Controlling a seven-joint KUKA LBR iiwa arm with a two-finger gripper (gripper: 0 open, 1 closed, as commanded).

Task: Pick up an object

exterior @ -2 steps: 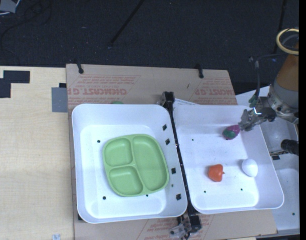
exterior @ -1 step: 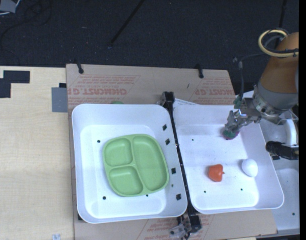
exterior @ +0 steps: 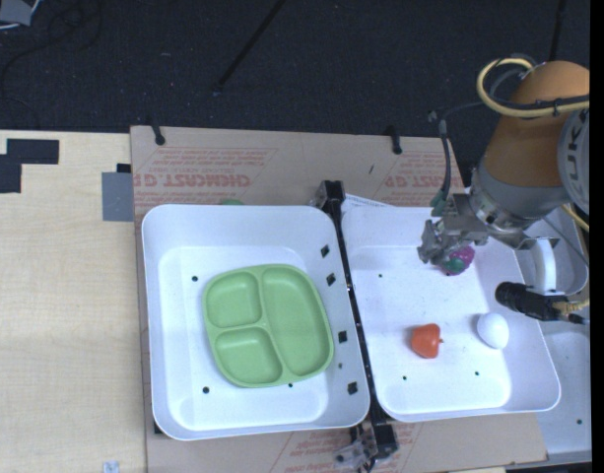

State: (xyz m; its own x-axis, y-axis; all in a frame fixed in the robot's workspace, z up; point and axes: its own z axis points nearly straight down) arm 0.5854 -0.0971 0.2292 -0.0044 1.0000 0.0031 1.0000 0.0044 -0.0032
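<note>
Toward the far side of the right-hand white bin [exterior: 538, 392], a small purple-and-green object [exterior: 460, 258] sits right under the tool [exterior: 445, 247], which reaches it from the right edge; whether the tool grips it I cannot tell. The step looks like the grasp itself; next calls for a straight lift, if the hold is real. Its shape is too hidden to judge any long axis. Nearer the front lie a small red-orange rounded piece [exterior: 426, 340] and a white egg-shaped ball [exterior: 493, 330]. A green three-compartment plastic plate [exterior: 268, 325] lies in the left white bin [exterior: 173, 264].
</note>
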